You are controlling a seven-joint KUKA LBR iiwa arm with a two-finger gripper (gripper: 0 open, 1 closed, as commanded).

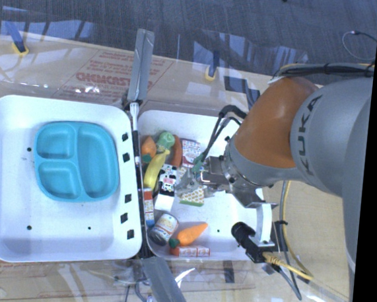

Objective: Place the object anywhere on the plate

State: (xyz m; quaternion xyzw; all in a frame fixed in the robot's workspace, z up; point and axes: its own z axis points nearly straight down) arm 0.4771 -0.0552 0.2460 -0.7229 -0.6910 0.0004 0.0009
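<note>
Gripper (196, 174) of the grey arm (322, 137), lowered into the right bin (227, 230) among the toy foods; whether its grip is open or closed, or has hold of anything, cannot be told. Just beside it lie a banana (153, 169), a green vegetable (167, 139) and a small patterned packet (194, 195); a can (165, 227) and a carrot (190, 232) lie nearer the front wall. Blue sectioned plate (76, 160) sits in the left bin (8, 229), well apart from the gripper.
</note>
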